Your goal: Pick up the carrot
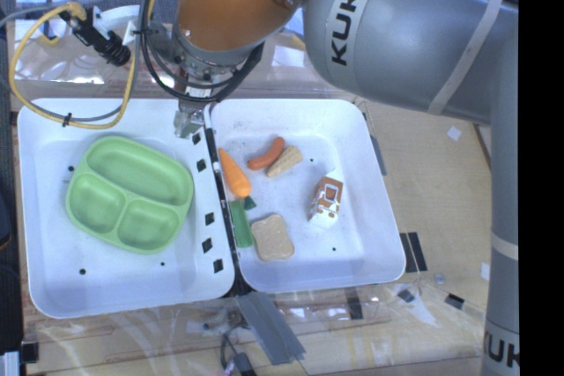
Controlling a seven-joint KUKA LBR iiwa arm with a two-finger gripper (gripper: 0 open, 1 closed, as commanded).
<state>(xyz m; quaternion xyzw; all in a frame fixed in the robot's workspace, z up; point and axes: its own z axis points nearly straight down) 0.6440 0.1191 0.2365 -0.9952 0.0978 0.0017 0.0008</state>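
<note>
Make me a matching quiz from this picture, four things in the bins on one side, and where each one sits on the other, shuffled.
Things:
1. green plate
2. carrot
3. bread slice
4. small carton

Places:
A. right bin, along the divider
B. left bin
C. right bin, toward its right side
D. right bin, near its front edge

Pairs: 1-B, 2-A, 3-D, 4-C

The carrot [234,176], an orange toy with a green top, is lying flat in the right bin [370,189], close against its left wall. Its pointed tip is facing the bin's far side, while its green stalk end is pointing toward the near edge.
</note>
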